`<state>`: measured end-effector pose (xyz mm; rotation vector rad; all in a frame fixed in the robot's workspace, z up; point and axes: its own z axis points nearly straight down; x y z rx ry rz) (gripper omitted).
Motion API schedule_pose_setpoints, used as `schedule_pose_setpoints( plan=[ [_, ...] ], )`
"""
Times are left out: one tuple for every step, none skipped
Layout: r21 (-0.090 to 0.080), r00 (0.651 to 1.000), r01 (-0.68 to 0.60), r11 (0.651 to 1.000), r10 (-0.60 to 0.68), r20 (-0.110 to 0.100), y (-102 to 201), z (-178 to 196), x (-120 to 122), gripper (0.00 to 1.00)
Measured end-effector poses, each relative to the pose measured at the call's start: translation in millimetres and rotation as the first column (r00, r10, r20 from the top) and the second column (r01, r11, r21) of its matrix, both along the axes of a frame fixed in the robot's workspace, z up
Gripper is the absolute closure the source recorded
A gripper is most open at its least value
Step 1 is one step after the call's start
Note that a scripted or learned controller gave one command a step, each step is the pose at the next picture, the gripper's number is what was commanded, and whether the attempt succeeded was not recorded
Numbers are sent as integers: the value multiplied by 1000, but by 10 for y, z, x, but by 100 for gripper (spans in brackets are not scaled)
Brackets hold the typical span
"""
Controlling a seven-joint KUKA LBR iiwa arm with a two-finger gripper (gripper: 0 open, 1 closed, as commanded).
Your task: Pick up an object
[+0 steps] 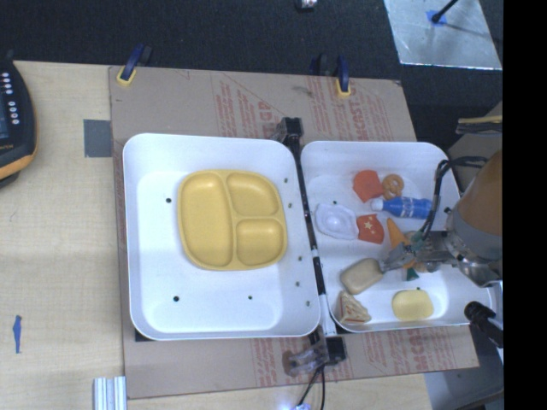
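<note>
1. The gripper [408, 259] hung low over the right bin [329, 165]; how far its claw stood open could not be told.
2. A smooth tan oblong block [361, 275] lay just beside it at nine o'clock.
3. A glossy yellow three-compartment tray [231, 219] sat in the left bin [149, 314].

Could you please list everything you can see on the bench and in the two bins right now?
divided plate: 1, yellow, middle of left bin
blue bottle: 1, right bin, upper part
red items: 2, right bin, upper middle
orange round item: 1, beside upper red item
clear spoon: 1, right bin, left side
tan items: 2, right bin, lower left
yellow block: 1, right bin, bottom
clamps: 2, blue and yellow, cardboard's top edge
hand: 1, grey, low over right bin
</note>
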<state>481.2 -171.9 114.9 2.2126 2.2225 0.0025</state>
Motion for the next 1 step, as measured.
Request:
schedule_pose_setpoints(
  plan=[
    [4,1000,-8,1000,8,-5,511,-242,611,0]
  ],
)
